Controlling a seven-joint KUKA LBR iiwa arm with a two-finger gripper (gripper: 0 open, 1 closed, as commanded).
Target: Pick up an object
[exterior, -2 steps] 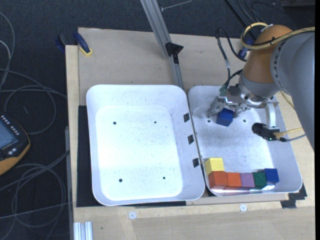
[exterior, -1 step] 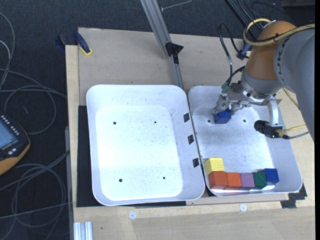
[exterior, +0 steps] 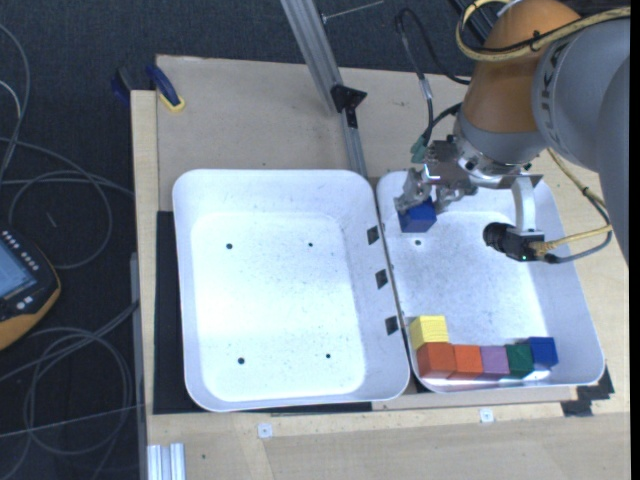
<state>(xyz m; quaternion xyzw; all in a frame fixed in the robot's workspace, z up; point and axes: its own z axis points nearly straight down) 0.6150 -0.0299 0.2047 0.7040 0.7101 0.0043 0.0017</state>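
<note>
Gripper (exterior: 418,203) is clamped on a blue cube (exterior: 417,217), which shows between the fingers, lifted over the right bin (exterior: 560,298) near its far-left corner. Cube looks small, rigid, light, smooth-faced, probably a bit slick; best pinched on opposite flat faces. Other blocks (exterior: 480,353) line the bin's near edge; left bin (exterior: 200,268) alongside

left bin (exterior: 200,268) open; blocks (exterior: 480,356) crowd right bin's (exterior: 560,298) front
</note>
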